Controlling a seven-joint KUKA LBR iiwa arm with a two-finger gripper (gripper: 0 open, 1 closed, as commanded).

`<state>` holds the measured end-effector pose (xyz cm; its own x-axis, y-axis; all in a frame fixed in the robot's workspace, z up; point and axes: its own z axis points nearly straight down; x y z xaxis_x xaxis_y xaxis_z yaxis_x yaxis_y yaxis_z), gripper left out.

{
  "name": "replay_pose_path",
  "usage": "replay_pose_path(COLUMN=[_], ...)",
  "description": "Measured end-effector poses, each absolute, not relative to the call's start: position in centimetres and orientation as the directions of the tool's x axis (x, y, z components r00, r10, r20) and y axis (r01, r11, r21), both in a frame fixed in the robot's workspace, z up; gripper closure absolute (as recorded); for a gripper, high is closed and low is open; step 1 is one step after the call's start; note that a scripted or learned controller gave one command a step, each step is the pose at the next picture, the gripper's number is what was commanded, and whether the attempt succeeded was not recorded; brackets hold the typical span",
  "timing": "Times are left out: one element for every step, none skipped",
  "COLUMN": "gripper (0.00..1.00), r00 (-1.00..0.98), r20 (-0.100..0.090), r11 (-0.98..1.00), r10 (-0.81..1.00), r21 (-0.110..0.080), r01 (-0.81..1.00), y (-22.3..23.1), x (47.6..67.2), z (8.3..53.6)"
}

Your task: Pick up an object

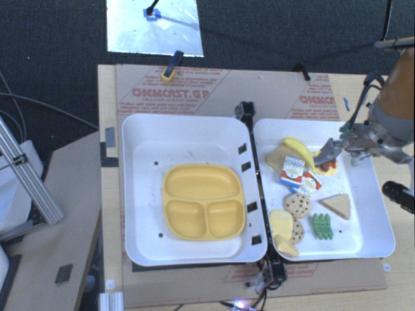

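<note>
The right bin (373, 193) holds several toy foods. A yellow banana (298, 150) lies near its back, with a tan slice (275, 158) beside it. A white, blue and red carton (297, 173) sits in the middle. Two cookies (297, 205) lie in front of it, next to a pale yellow piece (281, 224). A bread wedge (337, 206) and a green ridged piece (321, 226) lie toward the front right. My gripper (327, 154) hangs low in the bin just right of the banana, over a small red and orange item (329, 168). I see nothing held in it.
The left bin (139, 173) holds a yellow divided plate (204, 201). A black divider (254, 173) runs between the bins. The grey arm with its orange band (395, 99) comes in from the right over the bin's back corner. A yellow and blue tool (172, 67) lies behind the bins.
</note>
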<state>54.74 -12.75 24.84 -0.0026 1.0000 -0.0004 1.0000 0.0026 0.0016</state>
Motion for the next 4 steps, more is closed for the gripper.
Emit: replay_pose_path(gripper=[0.0,1.0,1.0,1.0], r00=[-0.001,-0.002,-0.013,-0.008], r20=[0.005,0.0,0.001,0.002], r11=[0.001,0.002,0.013,0.008], r10=[1.0,1.0,1.0,1.0], r21=[-0.015,0.012,0.014,0.008], r01=[1.0,1.0,1.0,1.0], y=[-10.9,-11.0,-4.8,-1.6], x=[51.0,51.9,59.1,55.7], z=[8.9,11.2,19.0,25.8])
